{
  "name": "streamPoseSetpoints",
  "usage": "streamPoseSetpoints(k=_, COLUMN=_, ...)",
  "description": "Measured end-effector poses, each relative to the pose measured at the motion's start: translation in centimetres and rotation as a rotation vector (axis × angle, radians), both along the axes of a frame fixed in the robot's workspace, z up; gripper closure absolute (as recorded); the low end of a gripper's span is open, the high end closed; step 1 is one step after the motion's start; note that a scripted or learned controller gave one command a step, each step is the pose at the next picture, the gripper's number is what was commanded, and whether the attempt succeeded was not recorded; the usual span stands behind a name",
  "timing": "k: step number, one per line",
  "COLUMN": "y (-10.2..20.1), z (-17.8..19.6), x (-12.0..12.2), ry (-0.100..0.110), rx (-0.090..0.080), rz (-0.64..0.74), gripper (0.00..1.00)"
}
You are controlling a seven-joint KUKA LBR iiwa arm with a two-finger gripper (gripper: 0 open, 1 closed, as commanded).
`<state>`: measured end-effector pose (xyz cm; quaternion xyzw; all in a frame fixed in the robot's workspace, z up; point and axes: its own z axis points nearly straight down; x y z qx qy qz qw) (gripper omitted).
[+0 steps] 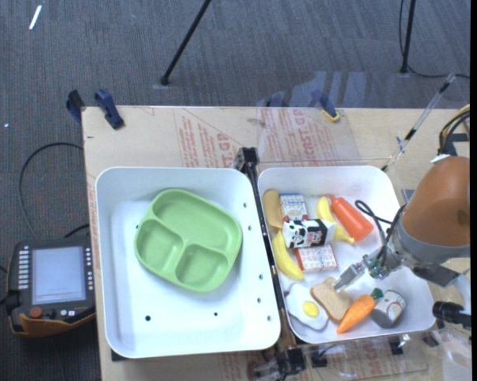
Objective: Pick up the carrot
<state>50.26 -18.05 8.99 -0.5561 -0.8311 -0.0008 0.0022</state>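
Not yet lifted — carrot (pixel 356 312) lying in the right bin (pixel 381 177), gripper (pixel 351 278) just above it, grip state impossible to tell.

Arm (pixel 440 213) cut off at right

I am looking into a robotics lab. Grey office carpet (pixel 103 46) surrounds a plywood bench (pixel 190 133), black tripod legs (pixel 192 28) stand behind it, and a handheld robot control pendant with a screen (pixel 51 284) lies on the floor.

Even soft light, slight blur
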Motion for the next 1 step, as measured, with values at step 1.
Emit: streamPoseSetpoints(k=1, y=0.83, z=0.18, x=-1.93, ry=-0.020, rx=-0.011, rz=0.300, gripper=0.00)
